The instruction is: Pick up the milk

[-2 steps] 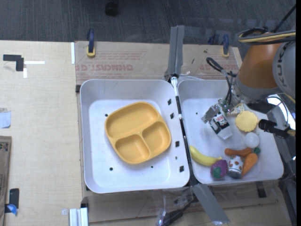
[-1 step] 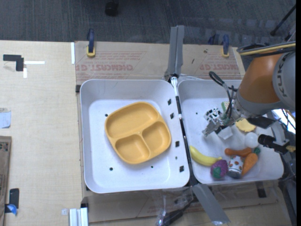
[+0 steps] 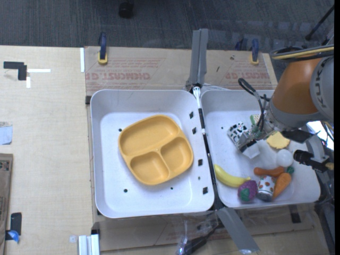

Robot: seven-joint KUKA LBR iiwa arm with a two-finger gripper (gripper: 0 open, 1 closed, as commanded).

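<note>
The milk (image 3: 237, 132) is a small white carton with black cow spots. It lies in the right bin (image 3: 223, 110), near the bin's middle. My gripper (image 3: 248, 143) reaches down from the grey arm with the orange band and sits just right of and below the carton, close against its side. The wrist and cables hide the contact between gripper and carton.
In the right bin lie a banana (image 3: 228, 177), a purple and green fruit (image 3: 245, 191), a small can (image 3: 264, 187), two carrots (image 3: 271, 171), a white ball (image 3: 283, 157) and a yellow piece (image 3: 278, 141). The left bin (image 3: 106, 142) holds a yellow divided plate (image 3: 155, 149).
</note>
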